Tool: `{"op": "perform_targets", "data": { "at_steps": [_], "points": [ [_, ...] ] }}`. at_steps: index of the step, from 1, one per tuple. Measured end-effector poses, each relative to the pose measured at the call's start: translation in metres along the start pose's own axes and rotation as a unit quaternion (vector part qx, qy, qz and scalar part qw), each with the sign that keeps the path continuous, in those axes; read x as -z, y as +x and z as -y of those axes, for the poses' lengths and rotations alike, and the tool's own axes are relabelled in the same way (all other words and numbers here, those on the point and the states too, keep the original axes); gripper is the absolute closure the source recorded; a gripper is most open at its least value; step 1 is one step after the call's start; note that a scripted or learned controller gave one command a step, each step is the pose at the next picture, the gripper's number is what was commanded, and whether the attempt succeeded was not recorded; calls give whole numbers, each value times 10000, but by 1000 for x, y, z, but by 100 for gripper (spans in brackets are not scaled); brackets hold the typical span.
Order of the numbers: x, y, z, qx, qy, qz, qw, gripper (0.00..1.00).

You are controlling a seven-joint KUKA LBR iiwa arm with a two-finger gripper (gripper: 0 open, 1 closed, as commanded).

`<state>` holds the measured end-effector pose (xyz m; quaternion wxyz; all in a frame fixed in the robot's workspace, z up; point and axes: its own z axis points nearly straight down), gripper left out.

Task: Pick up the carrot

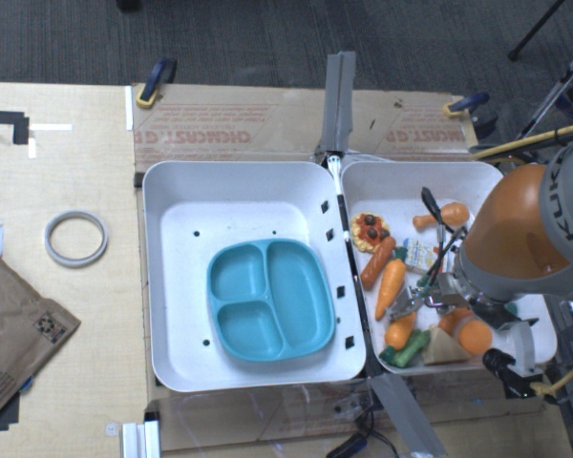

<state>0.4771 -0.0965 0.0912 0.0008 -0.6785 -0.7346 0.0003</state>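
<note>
My gripper (422, 299) low in right bin (477, 172), just right of carrot (391, 287). Can't tell gripper state, arm blocks much of it; nothing seen held. Carrot lies tilted, leaf end down-left, betw. sausage (376, 262) on its left & gripper. Pizza slice (370, 230) above sausage. Small orange piece (399, 333) & green veg (411, 348) below carrot. Left bin (172, 256) holds blue divided plate (270, 299). Tape roll (75, 238) on counter (57, 160), far left.

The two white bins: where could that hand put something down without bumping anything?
The left bin has bare floor all around the blue tray, widest along its top and left. The right bin is crowded: the carrot and other toy food fill it, beside the hand.
</note>
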Motion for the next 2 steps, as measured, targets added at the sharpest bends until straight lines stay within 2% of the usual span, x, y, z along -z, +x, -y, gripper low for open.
{"op": "perform_targets", "data": {
  "at_steps": [1, 2],
  "points": [
    [9, -1, 0, -26, -1, 1, 10000, 100],
    [99, 61, -22, -358, 4, 9, 9994, 100]
  ]
}}
